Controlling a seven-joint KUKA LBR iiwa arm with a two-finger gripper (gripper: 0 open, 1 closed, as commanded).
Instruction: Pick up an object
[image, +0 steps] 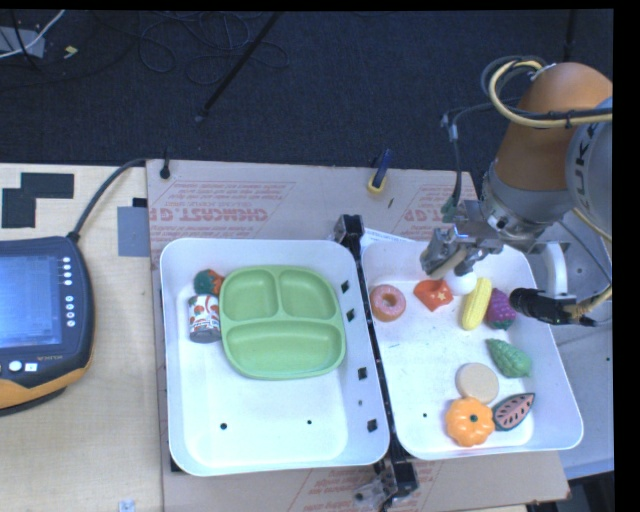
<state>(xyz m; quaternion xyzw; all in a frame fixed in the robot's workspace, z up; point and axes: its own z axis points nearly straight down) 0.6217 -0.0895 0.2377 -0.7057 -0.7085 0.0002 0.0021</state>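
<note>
Where cardboard (262, 206) shows, reversed red print (brand unreadable)

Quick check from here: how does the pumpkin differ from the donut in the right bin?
The pumpkin is orange and bulging, at the near end of the right bin; the donut is pink, ringed with a hole, by the divider farther back. The donut lies nearer the claw. Both are small toy foods.
</note>
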